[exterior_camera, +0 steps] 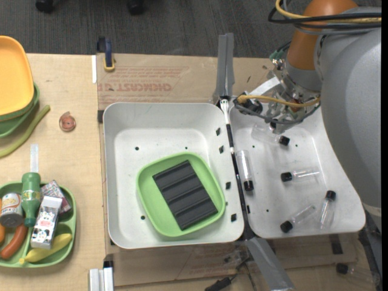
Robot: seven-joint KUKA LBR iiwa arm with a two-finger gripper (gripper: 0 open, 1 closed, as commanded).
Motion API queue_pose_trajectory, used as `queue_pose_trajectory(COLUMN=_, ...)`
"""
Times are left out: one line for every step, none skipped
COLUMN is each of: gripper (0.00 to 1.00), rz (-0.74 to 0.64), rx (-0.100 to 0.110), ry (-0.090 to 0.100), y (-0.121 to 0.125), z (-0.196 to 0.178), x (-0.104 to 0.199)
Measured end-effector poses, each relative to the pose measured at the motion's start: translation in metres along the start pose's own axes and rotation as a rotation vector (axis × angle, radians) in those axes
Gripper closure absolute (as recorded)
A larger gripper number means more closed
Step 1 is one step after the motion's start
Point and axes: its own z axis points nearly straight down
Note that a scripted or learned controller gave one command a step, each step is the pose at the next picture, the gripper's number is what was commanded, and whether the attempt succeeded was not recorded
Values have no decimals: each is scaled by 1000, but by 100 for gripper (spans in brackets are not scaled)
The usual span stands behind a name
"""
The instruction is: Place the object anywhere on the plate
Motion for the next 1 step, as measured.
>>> queue_pose_trajectory(gripper=0, rz=1, rx=0, ry=1, y=0, z=0, x=0)
